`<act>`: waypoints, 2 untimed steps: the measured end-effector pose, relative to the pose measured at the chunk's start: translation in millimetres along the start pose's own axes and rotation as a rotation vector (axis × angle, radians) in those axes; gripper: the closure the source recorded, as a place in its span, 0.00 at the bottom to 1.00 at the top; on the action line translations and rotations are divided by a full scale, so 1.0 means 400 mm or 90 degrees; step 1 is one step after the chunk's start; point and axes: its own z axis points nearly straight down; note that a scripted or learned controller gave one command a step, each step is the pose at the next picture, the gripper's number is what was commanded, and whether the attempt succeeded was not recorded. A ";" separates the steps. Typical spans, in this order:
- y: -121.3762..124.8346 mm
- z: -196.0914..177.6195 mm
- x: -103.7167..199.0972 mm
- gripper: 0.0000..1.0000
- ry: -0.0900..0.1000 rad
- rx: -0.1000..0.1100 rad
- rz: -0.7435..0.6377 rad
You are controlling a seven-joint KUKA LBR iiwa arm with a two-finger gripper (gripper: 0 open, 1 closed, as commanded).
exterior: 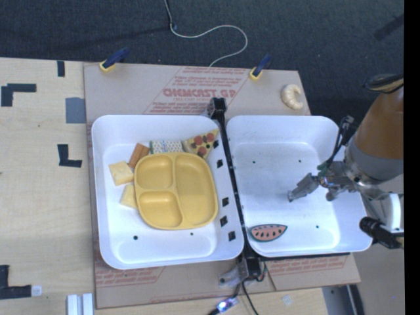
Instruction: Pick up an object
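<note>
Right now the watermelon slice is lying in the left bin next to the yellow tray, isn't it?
Not quite. The camera view shows the watermelon slice lying in the right bin, near its front edge. The yellow tray sits in the left bin.

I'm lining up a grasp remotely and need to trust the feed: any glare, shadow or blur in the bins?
Camera view: lighting is even, with no strong glare on the right bin; the claw casts only a faint shadow on that bin's floor; the watermelon slice looks reasonably sharp; the small pieces behind the yellow divided plate in the left bin are too soft to identify.
</note>
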 end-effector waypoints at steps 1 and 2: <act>0.007 -0.014 0.000 0.00 -0.001 -0.007 -0.002; -0.007 0.098 -0.002 0.00 -0.001 -0.005 -0.002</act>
